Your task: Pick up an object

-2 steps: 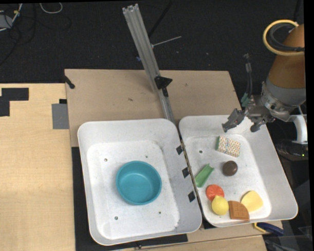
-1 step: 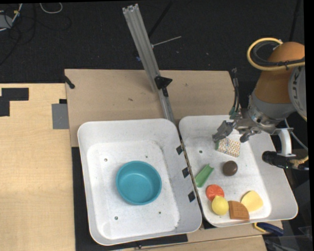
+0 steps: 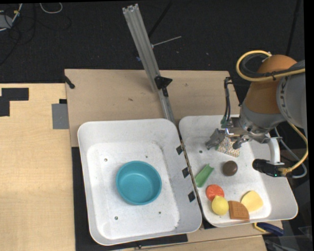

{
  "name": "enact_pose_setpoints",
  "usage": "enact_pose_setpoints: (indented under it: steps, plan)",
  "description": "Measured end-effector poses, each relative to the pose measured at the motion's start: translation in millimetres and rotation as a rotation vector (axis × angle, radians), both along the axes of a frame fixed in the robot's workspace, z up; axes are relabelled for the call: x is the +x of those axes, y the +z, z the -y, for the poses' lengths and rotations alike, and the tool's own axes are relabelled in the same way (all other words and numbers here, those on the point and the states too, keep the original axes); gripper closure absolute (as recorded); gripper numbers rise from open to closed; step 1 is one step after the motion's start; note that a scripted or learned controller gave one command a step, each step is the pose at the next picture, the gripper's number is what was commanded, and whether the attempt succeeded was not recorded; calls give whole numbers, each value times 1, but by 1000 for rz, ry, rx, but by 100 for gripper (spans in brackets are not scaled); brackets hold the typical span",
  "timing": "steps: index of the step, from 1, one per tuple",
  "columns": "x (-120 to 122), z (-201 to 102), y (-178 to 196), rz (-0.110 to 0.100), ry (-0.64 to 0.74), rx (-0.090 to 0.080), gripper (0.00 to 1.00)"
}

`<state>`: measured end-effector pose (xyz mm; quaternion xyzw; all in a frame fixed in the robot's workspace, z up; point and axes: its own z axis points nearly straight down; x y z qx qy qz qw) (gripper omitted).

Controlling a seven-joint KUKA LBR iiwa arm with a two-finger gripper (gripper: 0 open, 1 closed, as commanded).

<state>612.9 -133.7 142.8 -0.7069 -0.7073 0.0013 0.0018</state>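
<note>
Nearest me, along the front of the right bin (image 3: 283,208), I see an orange-brown wedge (image 3: 238,210) touching a round yellow fruit (image 3: 219,205); a pale yellow block (image 3: 252,200) sits just beside the wedge; a red tomato (image 3: 214,191) rests against the yellow fruit from behind. A little farther in lies a green piece (image 3: 203,175) near the bin's left wall, and a brown ball (image 3: 230,168) sits apart in the middle. In the left bin (image 3: 96,145), a teal bowl (image 3: 139,182) stands upright by itself.

Farther back in the right bin, the gripper (image 3: 228,140) is down low over a small speckled item (image 3: 232,147); its fingers look spread apart, one on each side of that item, not closed on it; I cannot tell whether they touch it. The grey and orange arm (image 3: 266,98) reaches in from the right behind it. Beyond the bins, a metal rail (image 3: 146,50) slants up across the bench.

My reading: the approach is done and the target looks chosen; the closing and lifting are left, so nothing is picked up yet; every object lies in a bin.
</note>
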Motion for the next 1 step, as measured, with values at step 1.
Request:
enact_pose_setpoints:
  steps: [1]
  plan:
    - [0,1,-49,6,-1,-3,0]
